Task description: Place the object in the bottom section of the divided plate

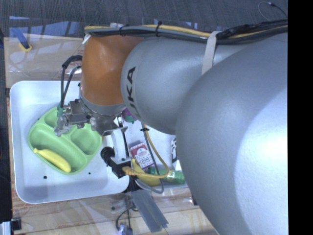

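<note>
Where the grey arm (pixel 215 106) swells across the right of the view, part of a maker's name reads on its casing ("KA" is all that shows), beside the orange band (pixel 100 67). Below it, among things in the right bin, lies a small red packet (pixel 140 155) with a pale label whose print is too small to read. The left bin (pixel 24 180) holds a green divided plate (pixel 66 141), which sits toward the bin's right side; bare white floor lies to the plate's left, far of it, and along the near wall, while the arm's bulk crowds the plate from the right. A yellow banana (pixel 53 159) lies in the plate's near section, slanting from upper left to lower right, touching the plate's near rim. The gripper (pixel 62 126) hangs over the plate's far part, near the ridge between sections, with the banana just near and slightly left of it, apart from it. Nothing sits between its fingers, though how wide they stand cannot be told.
</note>
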You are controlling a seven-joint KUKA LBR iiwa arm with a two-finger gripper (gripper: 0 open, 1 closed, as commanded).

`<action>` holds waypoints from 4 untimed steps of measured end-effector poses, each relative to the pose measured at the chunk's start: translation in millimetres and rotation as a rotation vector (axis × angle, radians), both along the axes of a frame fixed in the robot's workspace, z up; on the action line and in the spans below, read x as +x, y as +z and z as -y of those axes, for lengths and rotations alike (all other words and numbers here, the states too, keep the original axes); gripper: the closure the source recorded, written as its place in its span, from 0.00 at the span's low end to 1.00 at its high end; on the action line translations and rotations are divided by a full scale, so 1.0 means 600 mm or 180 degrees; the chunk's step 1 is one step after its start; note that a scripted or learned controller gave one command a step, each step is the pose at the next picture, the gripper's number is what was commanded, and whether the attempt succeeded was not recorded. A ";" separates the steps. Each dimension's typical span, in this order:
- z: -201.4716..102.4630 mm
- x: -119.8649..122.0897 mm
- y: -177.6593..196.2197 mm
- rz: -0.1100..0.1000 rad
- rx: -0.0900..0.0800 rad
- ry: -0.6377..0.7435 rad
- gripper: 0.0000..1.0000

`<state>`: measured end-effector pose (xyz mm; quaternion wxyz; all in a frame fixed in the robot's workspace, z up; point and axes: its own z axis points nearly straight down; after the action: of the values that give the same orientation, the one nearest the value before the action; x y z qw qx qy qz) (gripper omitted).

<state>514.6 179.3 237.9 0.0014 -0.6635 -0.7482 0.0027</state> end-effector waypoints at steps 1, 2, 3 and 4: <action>0.047 -0.055 -0.031 0.0000 0.0004 0.0333 0.00; 0.030 0.142 0.030 0.0018 0.0007 0.1123 0.00; 0.028 0.142 0.047 0.0015 0.0008 0.1138 1.00; -0.046 0.180 0.271 0.0020 0.0010 0.1974 1.00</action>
<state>622.8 206.8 400.3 -0.0008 -0.4036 -0.9149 -0.0002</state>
